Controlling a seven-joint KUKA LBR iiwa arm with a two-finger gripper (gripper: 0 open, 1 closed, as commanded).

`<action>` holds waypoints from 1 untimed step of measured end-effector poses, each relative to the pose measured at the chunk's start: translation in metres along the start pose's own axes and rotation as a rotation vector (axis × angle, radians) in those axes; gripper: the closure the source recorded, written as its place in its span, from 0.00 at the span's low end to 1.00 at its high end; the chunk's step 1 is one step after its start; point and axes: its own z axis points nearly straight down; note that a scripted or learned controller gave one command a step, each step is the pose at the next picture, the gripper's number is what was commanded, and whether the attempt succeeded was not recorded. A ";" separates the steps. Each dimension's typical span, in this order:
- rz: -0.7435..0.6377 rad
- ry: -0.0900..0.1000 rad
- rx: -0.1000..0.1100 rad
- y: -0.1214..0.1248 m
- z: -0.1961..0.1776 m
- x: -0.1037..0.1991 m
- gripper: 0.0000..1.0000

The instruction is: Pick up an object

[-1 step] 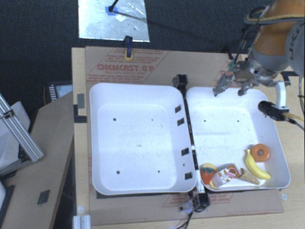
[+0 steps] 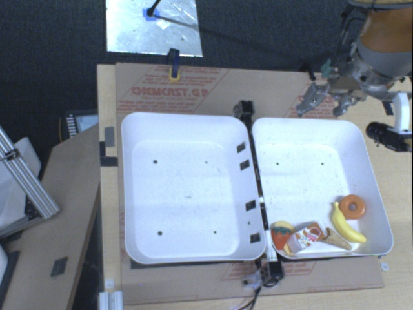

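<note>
Two smooth white plastic bins (image 2: 187, 128) rest on matt brown cardboard (image 2: 213, 82); the banana (image 2: 346, 227) looks glossy.

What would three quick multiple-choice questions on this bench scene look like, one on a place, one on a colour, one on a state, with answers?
1. Where do the toys lie?
A. right white plastic bin, near corner
B. left bin, centre
C. on the cardboard

2. What colour is the curved plastic banana?
A. green
B. yellow
C. blue

3. Where is the arm's tool?
A. pressed on the banana
B. over the right bin's far edge
C. inside the left bin

Answers:
1 A: the toys cluster in the right white plastic bin.
2 B: the curved plastic banana is yellow.
3 B: the tool hangs at the far rim, apart from the toys.
</note>
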 end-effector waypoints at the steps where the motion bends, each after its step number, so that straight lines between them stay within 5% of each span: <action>1: -0.004 0.002 -0.003 -0.019 -0.096 0.060 0.00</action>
